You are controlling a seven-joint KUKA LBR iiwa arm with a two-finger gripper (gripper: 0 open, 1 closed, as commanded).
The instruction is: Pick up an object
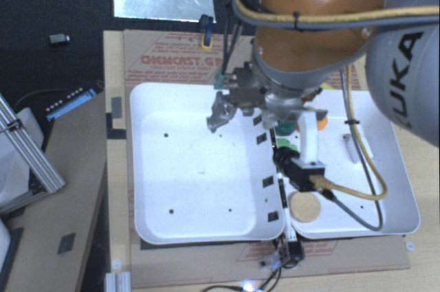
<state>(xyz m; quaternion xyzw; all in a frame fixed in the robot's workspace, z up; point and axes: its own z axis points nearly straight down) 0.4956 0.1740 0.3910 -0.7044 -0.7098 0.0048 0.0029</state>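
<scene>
The gripper (218, 115) is hanging over the left bin (199, 215), too blurry to tell its grip, while the round tan disc (305, 207) is lying at five o'clock in the right bin (395, 215), waiting to be picked.

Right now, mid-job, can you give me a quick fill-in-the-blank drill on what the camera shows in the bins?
1. The end effector hangs over the ____ bin.
2. The tan disc lies in the ____ bin.
3. The arm's wide band is ____ in colour.
4. Large letters on the grey arm spell part of ____.

Missing words: left; right; orange; KUKA
</scene>
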